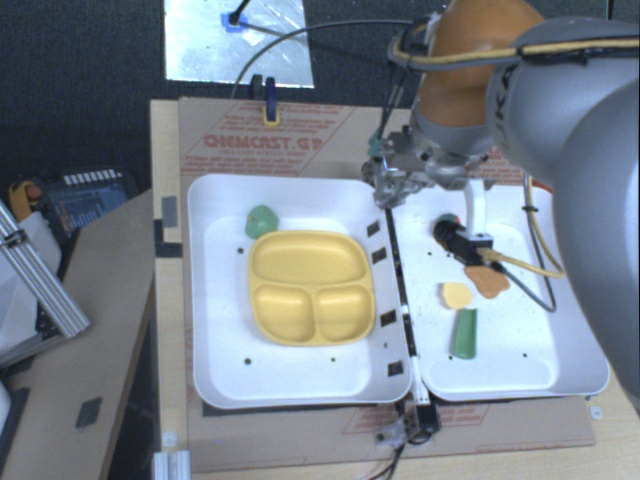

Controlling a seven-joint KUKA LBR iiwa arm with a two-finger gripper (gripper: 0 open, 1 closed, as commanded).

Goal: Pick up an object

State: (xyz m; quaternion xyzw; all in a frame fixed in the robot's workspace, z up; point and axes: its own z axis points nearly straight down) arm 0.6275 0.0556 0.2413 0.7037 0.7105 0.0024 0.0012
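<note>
**While the pick stood undone: stock of 2 bins**

Although the gripper [392, 183] hung over the rear end of the ridge between the 2 bins, no item was seen in it, and whether it was open or closed could not be told.

- Left bin [215, 368]: 1 yellow tray [310, 286]; 1 green lump [262, 220] just beside its rear corner.
- Right bin [540, 368]: 1 yellow piece [457, 295], 1 orange piece [489, 283], 1 green stick [464, 333], all lying flat.

Judged: 0 items lifted; choosing, gripping and raising all remained.
</note>
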